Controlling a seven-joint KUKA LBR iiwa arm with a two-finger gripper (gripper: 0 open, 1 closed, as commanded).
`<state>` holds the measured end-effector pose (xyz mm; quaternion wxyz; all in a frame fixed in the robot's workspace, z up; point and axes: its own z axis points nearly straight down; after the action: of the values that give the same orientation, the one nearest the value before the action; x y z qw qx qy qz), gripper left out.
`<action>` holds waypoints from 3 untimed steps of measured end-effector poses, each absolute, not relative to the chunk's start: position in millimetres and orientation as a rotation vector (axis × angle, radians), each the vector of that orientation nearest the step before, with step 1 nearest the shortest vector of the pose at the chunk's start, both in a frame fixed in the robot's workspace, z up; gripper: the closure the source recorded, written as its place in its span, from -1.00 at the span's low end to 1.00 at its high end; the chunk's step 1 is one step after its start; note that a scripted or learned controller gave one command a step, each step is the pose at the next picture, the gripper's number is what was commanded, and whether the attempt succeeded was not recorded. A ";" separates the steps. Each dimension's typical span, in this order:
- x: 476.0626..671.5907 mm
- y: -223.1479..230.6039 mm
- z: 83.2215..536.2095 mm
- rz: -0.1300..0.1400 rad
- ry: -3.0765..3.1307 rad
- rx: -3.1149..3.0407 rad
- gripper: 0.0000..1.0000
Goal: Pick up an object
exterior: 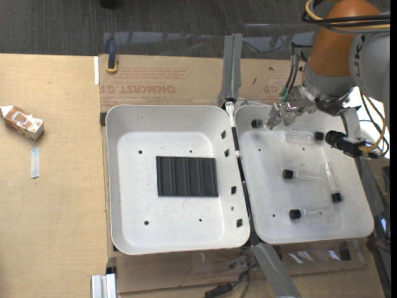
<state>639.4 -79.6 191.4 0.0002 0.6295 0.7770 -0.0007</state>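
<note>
Hovering over rt bin's [366,219] far-left corner: hand [280,112], on grey arm [347,36] w/ orange band, entering from the right. Finger state: cannot tell; nothing seen pinched.

Items, rt bin: clear vials w/ black caps, lying flat.
- Vial 1 [304,136], nearest, just toward the camera & right of hand; long axis approx. left-right, cap at right end.
- Vial 2 [304,175], mid-bin, cap left.
- Vial 3 [330,182], steep diagonal, cap at near end.
- Vial 4 [304,214], near edge, cap left.

Left bin [124,228]: dark ribbed block [187,176], centre, well apart from hand.

Judgement: vial 1 likeliest target; a short shift toward camera & right, fingers across its long axis.
</note>
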 end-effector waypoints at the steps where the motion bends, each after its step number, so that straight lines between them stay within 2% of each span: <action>1: 658.8 -11.6 212.5 -0.003 2.391 2.036 1.00; 3: 659.3 13.8 242.2 -0.003 2.392 2.032 1.00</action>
<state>659.3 13.8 242.2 0.0016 0.6474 0.7622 -0.0009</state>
